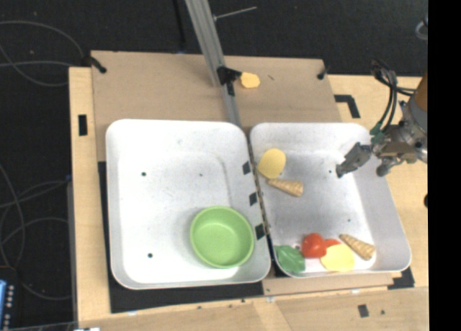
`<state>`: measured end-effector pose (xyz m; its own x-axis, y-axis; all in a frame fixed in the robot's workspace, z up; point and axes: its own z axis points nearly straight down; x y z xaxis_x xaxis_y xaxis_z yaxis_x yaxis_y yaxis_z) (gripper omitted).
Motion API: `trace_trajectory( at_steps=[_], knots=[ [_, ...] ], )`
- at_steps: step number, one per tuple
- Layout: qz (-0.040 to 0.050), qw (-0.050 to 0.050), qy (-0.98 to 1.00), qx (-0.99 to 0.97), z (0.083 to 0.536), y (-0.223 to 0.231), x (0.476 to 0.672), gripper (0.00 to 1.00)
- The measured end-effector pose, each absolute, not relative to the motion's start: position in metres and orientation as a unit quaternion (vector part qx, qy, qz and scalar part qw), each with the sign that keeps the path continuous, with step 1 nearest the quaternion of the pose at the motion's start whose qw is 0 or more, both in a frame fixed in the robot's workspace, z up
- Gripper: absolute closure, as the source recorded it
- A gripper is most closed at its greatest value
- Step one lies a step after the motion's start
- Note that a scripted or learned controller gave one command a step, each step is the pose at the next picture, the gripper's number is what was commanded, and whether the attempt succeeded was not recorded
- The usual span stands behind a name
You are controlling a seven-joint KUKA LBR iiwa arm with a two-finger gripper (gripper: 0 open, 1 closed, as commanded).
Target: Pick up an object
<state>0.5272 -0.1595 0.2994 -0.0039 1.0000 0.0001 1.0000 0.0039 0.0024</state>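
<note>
My gripper [369, 163] hangs over the right edge of the right bin [317, 135], open, with nothing between its fingers. In that bin a pale yellow round piece [272, 162] lies near the left wall, with a tan cone [287, 187] just below it. Along the bin's front edge lie a green piece [289, 258], a red piece [313, 245], a yellow piece [338, 258] and a second tan cone [358, 246]. All of these are well apart from the gripper.
A green bowl [222, 236] sits in the left bin [158, 157] at its front right. A small yellow object [250, 80] lies on the bench behind the bins, beside a slanted metal post [209, 42].
</note>
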Motion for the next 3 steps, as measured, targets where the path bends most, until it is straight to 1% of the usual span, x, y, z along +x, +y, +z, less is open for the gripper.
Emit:
trace_trajectory(
  at_steps=[1, 2, 3],
  knots=[
    [0.0011, 0.001, 0.708, 0.706, 0.299, -0.160, 0.527, 0.00],
    [-0.0019, -0.001, 0.707, 0.707, 0.237, -0.160, 0.523, 0.00],
    [-0.0020, -0.001, 0.706, 0.708, 0.186, -0.163, 0.533, 0.00]
  ],
)
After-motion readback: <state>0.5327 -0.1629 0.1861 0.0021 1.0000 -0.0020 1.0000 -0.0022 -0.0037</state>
